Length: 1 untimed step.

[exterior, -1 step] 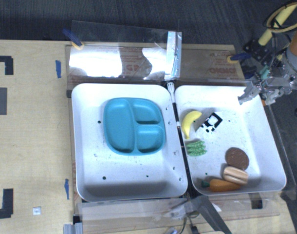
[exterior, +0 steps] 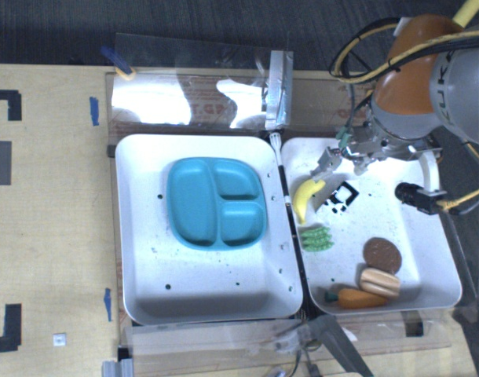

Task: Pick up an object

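- The gripper (exterior: 331,161) hangs over the far left part of the right bin (exterior: 436,246), reaching in from the right under the arm's (exterior: 447,85) orange band.
- A banana (exterior: 305,197) lies just below the gripper's tip, near the bin's left wall; whether the tip touches it cannot be told from this slant.
- How wide the gripper stands cannot be told; nothing is seen held in it.
- A small black-and-white tag (exterior: 341,196) lies just beside the banana on its right.
- A green leafy vegetable (exterior: 316,239) lies just below the banana, against the left wall.
- A round brown cookie (exterior: 382,253) sits toward the near right part of the bin, with a bread roll (exterior: 379,281) touching its near edge.
- A carrot (exterior: 356,297) lies along the near wall, just under the roll.
- The left bin (exterior: 137,234) holds a blue divided plate (exterior: 216,202), lying flat near its middle, well apart from the gripper.
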Tool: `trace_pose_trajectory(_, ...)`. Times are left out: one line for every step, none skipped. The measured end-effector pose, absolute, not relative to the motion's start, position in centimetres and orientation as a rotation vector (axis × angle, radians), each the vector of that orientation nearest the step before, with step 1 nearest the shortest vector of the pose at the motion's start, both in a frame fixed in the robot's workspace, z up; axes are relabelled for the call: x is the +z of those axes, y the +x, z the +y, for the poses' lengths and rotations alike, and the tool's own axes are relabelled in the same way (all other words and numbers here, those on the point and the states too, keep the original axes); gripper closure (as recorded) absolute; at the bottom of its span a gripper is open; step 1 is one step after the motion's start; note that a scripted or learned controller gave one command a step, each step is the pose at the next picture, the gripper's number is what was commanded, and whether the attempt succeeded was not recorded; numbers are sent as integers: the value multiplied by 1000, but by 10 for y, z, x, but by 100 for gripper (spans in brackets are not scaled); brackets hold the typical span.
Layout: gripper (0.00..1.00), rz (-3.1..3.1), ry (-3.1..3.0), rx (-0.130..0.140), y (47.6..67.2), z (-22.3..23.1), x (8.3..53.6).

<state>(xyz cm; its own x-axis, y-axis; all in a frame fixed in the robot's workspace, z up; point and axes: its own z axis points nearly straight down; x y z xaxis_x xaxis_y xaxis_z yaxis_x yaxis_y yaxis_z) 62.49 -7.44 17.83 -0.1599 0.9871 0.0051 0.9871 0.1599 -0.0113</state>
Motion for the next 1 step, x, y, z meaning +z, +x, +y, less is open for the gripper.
trace_pose_trajectory(0, -2454, -1963, -2, 626, -98, 107)
